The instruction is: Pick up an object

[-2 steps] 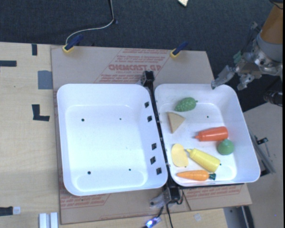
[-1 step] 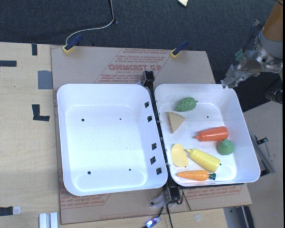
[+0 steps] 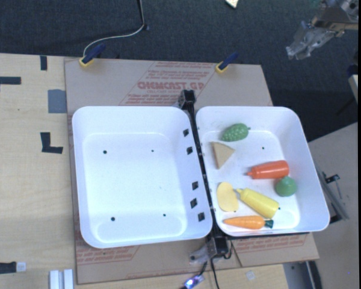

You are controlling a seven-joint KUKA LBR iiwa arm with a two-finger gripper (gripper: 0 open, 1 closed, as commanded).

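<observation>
The right bin (image 3: 301,137) holds several toy foods: a bumpy green vegetable (image 3: 235,132), a tan wedge (image 3: 222,154), a red-orange pepper (image 3: 268,170), a small green ball (image 3: 286,186), a pale yellow slice (image 3: 227,197), a yellow bottle-shaped piece (image 3: 259,202) and an orange carrot (image 3: 248,223). My gripper (image 3: 302,46) hangs high at the top right, well beyond the bin's far edge and away from all the objects. Nothing is between its fingers.
The left bin (image 3: 84,161) adjoins the right one along a black clipped seam (image 3: 195,167). Both rest on a cardboard sheet (image 3: 168,83) held by blue-yellow clamps (image 3: 91,53). A white cable (image 3: 132,23) and a small yellow scrap (image 3: 232,2) lie on the dark floor.
</observation>
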